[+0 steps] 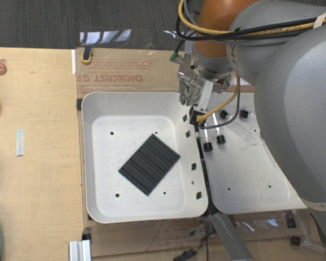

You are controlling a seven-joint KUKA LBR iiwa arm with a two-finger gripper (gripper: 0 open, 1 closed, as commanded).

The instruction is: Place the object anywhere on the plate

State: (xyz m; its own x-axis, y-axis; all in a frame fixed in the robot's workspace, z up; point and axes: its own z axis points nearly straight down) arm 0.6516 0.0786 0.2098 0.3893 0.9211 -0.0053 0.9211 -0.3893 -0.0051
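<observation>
A dark grey ribbed rectangular plate lies flat and turned at an angle in the middle of the left white bin. My gripper hangs from the orange-banded wrist over the far right corner of that bin, near the wall shared with the right bin. It is up and to the right of the plate, well apart from it. The wrist and cables hide much of the gripper, and I cannot make out any object at it.
The right white bin lies mostly under the big grey arm. Small black knobs stand along its left side. A yellow cable loops below the wrist. Brown cardboard lies behind the left bin.
</observation>
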